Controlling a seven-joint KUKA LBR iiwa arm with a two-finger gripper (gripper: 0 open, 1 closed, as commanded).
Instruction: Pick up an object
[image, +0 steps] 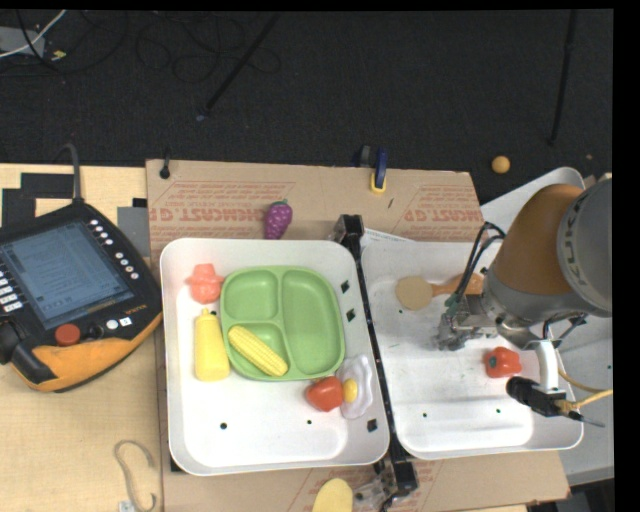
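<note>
My gripper (452, 332) is low over the left-middle of the right bin (470, 435), reaching in from the right. A wooden spoon (418, 292) lies just up and left of it, its handle running under the arm. A red pepper (502, 361) rests on the bin floor to the gripper's right. The left bin (250, 440) holds a green divided plate (285, 315) with a corn cob (258, 350) on it. Around the plate lie a yellow bottle (210, 346), a pink toy (203, 283), a red tomato (325, 393) and a white-and-yellow egg piece (351, 385).
A purple grape bunch (278, 218) lies on the cardboard behind the left bin. A yellow object (333, 495) sits below the bins at the front edge. A teach pendant (70, 290) is on the bench at far left. A small orange ball (500, 164) lies at the back right.
</note>
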